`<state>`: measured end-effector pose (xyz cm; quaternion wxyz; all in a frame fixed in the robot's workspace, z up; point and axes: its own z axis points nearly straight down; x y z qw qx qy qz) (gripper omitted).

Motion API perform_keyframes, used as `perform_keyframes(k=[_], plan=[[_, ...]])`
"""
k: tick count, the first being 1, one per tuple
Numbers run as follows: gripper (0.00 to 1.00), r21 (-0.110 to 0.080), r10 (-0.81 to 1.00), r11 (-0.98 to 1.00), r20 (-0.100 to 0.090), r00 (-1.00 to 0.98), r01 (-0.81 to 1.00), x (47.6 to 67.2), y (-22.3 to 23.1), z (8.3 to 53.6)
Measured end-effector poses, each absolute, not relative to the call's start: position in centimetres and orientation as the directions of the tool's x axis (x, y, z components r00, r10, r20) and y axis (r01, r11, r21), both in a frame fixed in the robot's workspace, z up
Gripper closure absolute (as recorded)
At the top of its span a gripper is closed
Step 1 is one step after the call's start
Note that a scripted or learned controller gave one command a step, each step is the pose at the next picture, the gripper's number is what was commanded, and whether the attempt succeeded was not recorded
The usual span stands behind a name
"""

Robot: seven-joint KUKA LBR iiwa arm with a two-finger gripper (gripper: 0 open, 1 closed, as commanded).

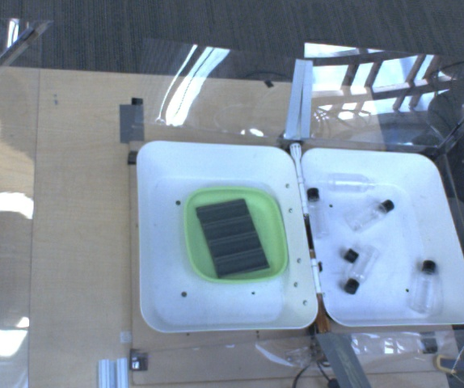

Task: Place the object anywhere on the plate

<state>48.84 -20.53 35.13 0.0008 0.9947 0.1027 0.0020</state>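
Two white bins, one green plate, one dark ridged block, five clear vials

Clear vials, black-capped, right bin: bodies nearly transparent against the white floor, outlines faint; exact count uncertain. One vial near the bin's upper wall: cap end not discernible. Dark ribbed slab on green plate: covers the plate's centre; material not discernible. Right bin's far corner: crossed by dark framework, itself cut by the frame edge.
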Motion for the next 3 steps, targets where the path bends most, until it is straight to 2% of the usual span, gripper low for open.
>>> perform_keyframes(k=[2, 3], plan=[[0.00, 0.004, 0.206, -0.978, 0.006, 0.978, 0.206, 48.9, -20.6, 36.1], [0.00, 0.009, 0.208, -0.978, 0.010, 0.978, 0.208, 48.9, -20.6, 40.6]])
